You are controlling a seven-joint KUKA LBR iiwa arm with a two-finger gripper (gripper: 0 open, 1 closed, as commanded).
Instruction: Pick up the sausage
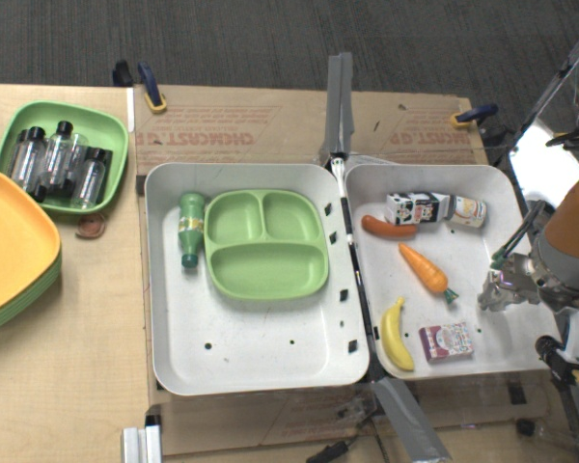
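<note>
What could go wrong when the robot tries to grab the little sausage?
1. The sausage lies right against the milk carton, so the end effector might pinch or knock the carton instead.
2. The carrot lies between the end effector and the sausage, so it may get bumped on the way across.
3. The sausage sits close to the right bin wall, which leaves little room on that side.

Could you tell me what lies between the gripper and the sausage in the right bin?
In the camera view, the carrot lies on the stretch between the gripper and the sausage; around it is bare bin floor.
</note>
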